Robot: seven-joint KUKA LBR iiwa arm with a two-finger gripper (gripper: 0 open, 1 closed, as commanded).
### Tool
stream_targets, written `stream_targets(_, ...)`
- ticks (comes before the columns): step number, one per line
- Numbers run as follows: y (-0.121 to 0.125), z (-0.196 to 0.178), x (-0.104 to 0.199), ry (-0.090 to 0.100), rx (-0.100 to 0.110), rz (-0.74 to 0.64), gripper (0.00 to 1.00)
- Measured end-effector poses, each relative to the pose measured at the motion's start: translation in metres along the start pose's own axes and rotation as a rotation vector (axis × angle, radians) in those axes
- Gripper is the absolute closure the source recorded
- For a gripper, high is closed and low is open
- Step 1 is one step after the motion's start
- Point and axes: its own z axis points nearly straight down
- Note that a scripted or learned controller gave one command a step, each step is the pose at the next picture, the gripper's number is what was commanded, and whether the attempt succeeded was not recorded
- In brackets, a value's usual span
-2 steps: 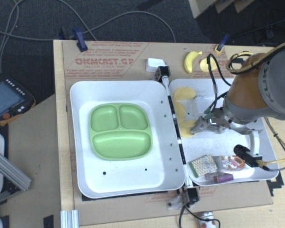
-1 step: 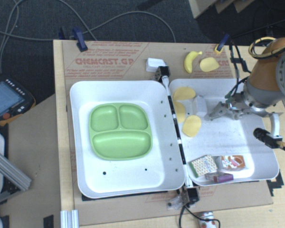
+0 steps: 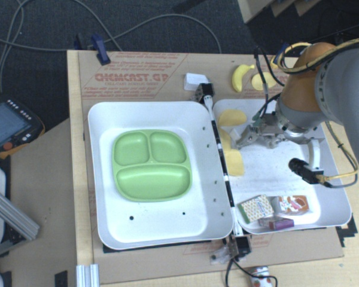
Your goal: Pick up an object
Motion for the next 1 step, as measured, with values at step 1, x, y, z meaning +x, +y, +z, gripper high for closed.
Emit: stream_targets(1,-0.05,0.0007,0.021,-0.001,0.001,0.002,0.0)
